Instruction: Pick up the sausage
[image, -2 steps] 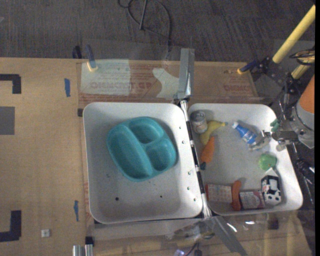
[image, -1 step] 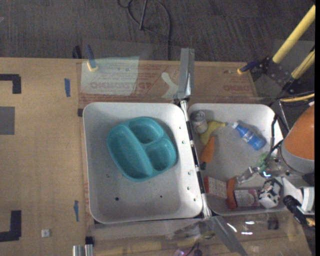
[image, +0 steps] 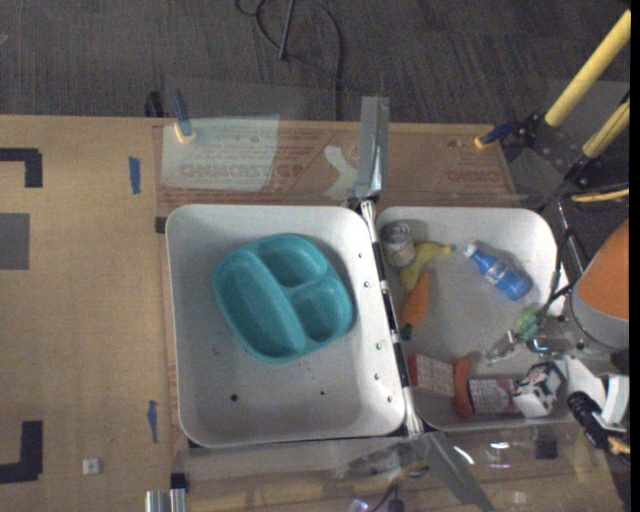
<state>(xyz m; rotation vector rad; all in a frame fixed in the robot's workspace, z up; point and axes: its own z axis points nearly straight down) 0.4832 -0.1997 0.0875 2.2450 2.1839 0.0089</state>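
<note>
You've got two white bins on the bench. The left bin (image: 190, 330) sits well off to the left of the claw and holds a teal divided plate (image: 284, 295) with three compartments, tilted a bit in the bin.

The right bin (image: 470, 325) is where the claw works. The arm (image: 610, 290) comes in from the right edge, orange band showing, and the claw (image: 535, 345) hangs over the bin's right side near the lower corner. You can't tell from this angle whether it's spread or pinched — too much clutter around the tip.

The sausage (image: 462, 385) is just left of the claw and a little below it, lying upright-ish along the bin's lower part — reddish-brown, not between any part of the claw. Right beside it you'll see a white packet with red print (image: 492, 395), and another flat printed packet (image: 432, 372) on its left.

Up and left of the claw is a blue bottle (image: 498, 271) with a white cap. Further left are a carrot (image: 416, 300), a banana (image: 428, 254) and a small tin can (image: 398, 240) against the bin's upper left corner.
</note>
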